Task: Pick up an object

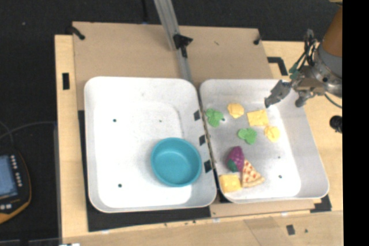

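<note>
Right white bin [308, 147]: small purple-and-green toy [234, 157].

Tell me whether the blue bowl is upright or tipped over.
Upright. The blue bowl sits in the left bin with its round opening facing up and its inside visible.

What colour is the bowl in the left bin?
The bowl is turquoise blue, plain with no pattern, clearest in the camera view.

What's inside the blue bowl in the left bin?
The blue bowl in the left bin shows a bare blue bottom with no item in it. Its near inner wall is hidden by the rim.
</note>
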`<state>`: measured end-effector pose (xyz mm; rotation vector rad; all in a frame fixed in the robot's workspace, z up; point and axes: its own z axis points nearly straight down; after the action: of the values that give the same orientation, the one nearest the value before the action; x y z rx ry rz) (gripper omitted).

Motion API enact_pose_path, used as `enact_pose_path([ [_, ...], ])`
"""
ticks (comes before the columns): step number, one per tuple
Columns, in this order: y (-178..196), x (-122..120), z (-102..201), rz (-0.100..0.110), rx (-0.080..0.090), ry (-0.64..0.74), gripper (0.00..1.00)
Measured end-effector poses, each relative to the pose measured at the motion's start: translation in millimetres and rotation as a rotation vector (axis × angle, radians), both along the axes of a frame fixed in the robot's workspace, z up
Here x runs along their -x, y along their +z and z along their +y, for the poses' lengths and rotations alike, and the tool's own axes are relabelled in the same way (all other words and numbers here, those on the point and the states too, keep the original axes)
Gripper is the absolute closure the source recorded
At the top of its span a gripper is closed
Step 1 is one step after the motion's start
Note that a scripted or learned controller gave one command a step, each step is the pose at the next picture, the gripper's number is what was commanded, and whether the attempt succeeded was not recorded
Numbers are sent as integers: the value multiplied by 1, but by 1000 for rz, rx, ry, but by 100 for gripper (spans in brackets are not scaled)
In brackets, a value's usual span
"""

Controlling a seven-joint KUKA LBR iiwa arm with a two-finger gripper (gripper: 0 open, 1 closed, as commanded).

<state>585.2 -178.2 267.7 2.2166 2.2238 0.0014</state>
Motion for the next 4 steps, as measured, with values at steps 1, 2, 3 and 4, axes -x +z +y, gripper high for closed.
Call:
enact_pose_path([
  [1, 0, 0, 0, 0, 0, 0, 0],
  [2, -51, 5, 7, 1, 1, -3, 0],
  [3, -106, 2, -1, 1, 1, -4, 0],
  [4, -162, -5, -3, -2, 2, -6, 0],
])
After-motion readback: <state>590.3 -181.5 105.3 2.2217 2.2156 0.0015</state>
